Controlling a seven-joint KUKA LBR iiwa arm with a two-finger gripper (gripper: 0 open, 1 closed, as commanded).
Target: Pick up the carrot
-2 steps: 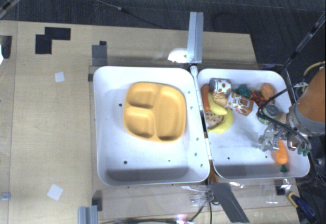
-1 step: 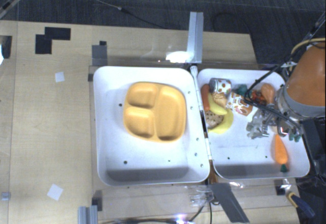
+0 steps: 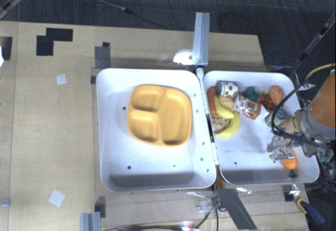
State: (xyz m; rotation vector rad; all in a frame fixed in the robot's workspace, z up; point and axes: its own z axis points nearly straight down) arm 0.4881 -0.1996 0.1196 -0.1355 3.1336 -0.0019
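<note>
Starting left, a yellow plate (image 3: pixel 159 114) sits in the left bin (image 3: pixel 115 164). In the right bin (image 3: pixel 251 161), the gripper (image 3: pixel 282 147) hovers, open or closed I cannot tell, touching or just above the carrot (image 3: pixel 288 164) near the front right corner. The carrot is probably light, stiff and smooth, best gripped mid-body.
</note>
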